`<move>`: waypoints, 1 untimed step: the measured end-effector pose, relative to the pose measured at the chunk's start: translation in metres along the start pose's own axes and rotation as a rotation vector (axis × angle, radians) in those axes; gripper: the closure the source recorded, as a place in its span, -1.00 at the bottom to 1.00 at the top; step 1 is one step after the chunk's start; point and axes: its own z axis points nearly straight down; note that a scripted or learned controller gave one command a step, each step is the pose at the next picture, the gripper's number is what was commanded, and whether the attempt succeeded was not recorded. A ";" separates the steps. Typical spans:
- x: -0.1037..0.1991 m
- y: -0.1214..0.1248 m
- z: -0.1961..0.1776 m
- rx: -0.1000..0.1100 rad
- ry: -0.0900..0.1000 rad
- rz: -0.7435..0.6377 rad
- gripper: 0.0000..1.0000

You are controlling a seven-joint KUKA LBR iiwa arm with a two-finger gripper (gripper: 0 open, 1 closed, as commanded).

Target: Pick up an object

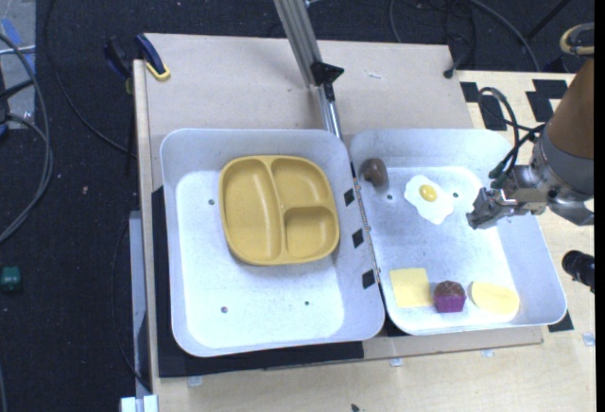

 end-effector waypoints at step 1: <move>0.059 0.021 0.010 0.005 0.004 -0.004 1.00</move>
